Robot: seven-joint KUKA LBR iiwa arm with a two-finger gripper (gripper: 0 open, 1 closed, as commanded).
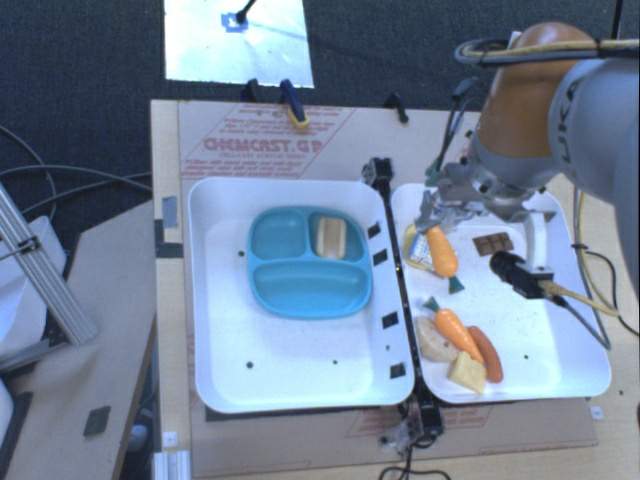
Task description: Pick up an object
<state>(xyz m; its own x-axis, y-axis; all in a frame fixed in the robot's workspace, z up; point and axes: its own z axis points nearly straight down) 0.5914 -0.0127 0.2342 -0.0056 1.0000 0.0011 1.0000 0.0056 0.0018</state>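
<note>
Here, two white bins sit side by side on a board [265,138]. Left bin [300,363]: a blue plate [300,290] with three compartments, and a slice of bread [331,236] in the small far-right one. Right bin [550,338]: an upper carrot [441,252] toward the far-left corner, its green end pointing to the near side, lying across a yellow packet [416,254]; a chocolate piece [492,243] just to its right. In the near-left part are a lower carrot [457,330], a sausage [487,354] close alongside it, a cheese wedge [465,373] at their near ends and a pale round piece [432,340] touching the carrot's left side. The gripper [437,211] hangs just over the far end of the upper carrot, the object nearest it — whether it touches the carrot, and whether it is released or clenched, cannot be told. The arm [560,108] covers the right bin's far-right corner; the packet is half hidden under the carrot and its print is too small to read. The board bears red lettering, "CHEMCAST GP" — the finer lines beneath are illegible.
</note>
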